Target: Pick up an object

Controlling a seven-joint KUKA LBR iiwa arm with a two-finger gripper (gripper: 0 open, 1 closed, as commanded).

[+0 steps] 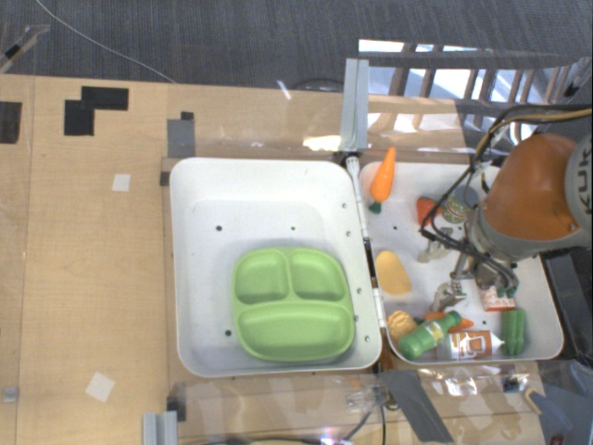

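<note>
Orange-banded arm (528, 193) above right bin (547, 341), hand (454, 290) lowered by green bottle (428, 334), grip state unclear.

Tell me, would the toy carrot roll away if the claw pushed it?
Probably, a bit. The carrot looks round and tapered, so it would likely roll in a curve, not straight. It lies near the right bin's wall, which should stop it soon. Its shiny plastic-looking skin may slip in the claw.
</note>
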